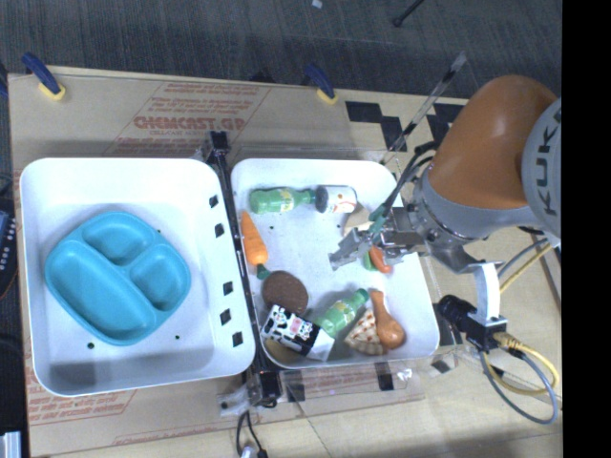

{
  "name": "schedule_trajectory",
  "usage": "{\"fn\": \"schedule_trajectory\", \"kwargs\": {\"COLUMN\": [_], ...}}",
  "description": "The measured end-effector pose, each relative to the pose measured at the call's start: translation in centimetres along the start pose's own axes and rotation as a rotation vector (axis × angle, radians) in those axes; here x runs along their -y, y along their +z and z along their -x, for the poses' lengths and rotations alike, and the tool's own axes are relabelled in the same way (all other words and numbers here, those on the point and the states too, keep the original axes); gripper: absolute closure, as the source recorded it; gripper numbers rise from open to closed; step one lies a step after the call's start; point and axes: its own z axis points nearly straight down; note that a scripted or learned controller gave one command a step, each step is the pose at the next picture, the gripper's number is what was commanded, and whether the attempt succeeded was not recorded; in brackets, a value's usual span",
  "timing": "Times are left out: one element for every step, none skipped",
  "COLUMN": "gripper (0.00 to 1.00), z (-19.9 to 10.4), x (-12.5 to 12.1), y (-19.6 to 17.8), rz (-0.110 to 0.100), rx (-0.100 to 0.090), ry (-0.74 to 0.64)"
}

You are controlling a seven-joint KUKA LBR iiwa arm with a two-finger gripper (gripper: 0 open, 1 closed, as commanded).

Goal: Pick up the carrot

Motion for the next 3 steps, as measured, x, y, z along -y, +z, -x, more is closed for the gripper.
{"fn": "schedule_trajectory", "kwargs": {"gripper": [0.00,0.00,0.00], "z": [-13.9,-5.7,-0.1], "x": [-3.2,-6.3,-7.7], "y": [9.0,8.6,18.4], "rz": [-0.007,-0.001,-0.010], "rx": [0.000,0.007,0.003], "ry": [-0.077,-0.017,0.045]}}
